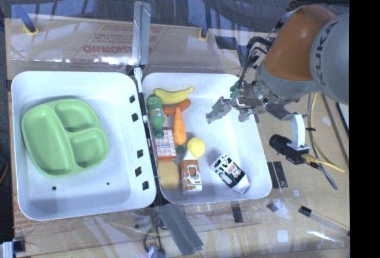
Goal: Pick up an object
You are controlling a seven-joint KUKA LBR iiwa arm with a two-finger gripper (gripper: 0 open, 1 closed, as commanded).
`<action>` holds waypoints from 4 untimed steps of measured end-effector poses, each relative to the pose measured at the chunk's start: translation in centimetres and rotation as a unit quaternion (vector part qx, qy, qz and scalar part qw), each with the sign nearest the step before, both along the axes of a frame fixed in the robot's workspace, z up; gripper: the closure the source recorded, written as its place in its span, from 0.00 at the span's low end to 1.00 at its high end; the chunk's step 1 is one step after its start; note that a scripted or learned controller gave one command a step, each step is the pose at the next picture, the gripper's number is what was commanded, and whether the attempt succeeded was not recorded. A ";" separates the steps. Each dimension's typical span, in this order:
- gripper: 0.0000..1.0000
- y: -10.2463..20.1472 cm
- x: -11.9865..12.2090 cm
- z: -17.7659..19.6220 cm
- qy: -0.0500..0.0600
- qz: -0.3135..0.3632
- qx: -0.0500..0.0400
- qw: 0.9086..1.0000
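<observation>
Nearest the camera, cow-print carton [229,172] lies tilted at right bin's [256,150] front corner, orange-white juice box [190,175] just left of it, yellow block [168,174] beside that. Behind: lemon [196,146], carrot [179,127], green bottle [156,115], banana [173,95] along the bin's left side. Gripper [222,108] hovers over bare bin floor near the back, fingers apart, holding nothing. Grey arm [309,55] enters from right. Left bin [35,191] holds green divided tray [64,136].
</observation>
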State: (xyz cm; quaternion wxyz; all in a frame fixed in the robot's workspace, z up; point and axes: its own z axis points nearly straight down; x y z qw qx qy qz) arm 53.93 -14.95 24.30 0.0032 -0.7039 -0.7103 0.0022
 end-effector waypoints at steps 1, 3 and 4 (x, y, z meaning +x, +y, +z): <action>0.00 4.7 1.0 -9.5 0.000 0.053 0.000 0.999; 0.00 2.5 3.0 -14.8 -0.005 0.123 -0.001 0.992; 1.00 2.5 2.8 -14.2 -0.002 0.125 0.000 0.992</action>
